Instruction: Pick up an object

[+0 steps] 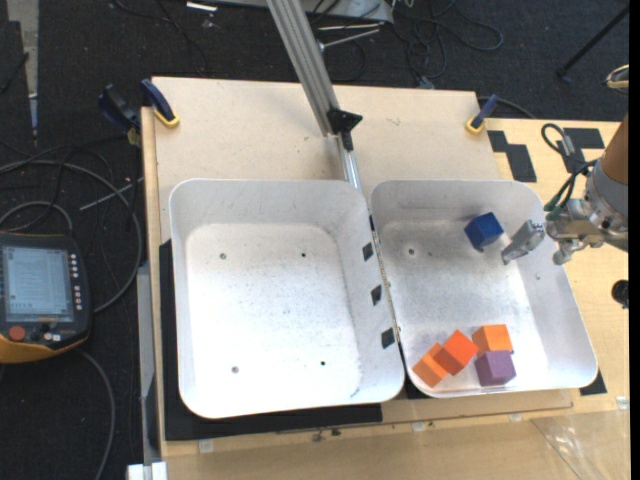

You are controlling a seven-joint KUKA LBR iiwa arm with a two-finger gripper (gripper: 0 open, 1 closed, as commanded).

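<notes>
Blocks cluster at the near end of the right-hand shallow white plastic bin (560, 298): a small purple cube (495, 368), touching a small orange cube (492, 339) just behind it, and beside them two more orange blocks (446, 357) pressed together at a slant near the bin's front wall. Judging by their crisp edges and matte faces, all look like light, rigid foam or wood pieces, neither fragile nor slippery, so any of them should tolerate a firm pinch across two opposite flat faces; the crowding here, though, would likely make a clean approach awkward. Farther back in the same bin, a small blue cube (484, 230) sits alone on the speckled floor, well apart from the cluster, with free space on every side, which makes it the easier candidate in my judgement; a grip across its parallel sides, fingers coming straight down, seems best. Just beside it, to the right, the grey two-finger gripper (523, 241) hangs over the bin from the arm at the frame's right; whether it is released or clenched I cannot tell, and nothing is visibly held. The left-hand white bin (200, 208) lies alongside. Beyond both, a slanted metal pole (305, 53) crosses the pale wooden bench (260, 128).
</notes>
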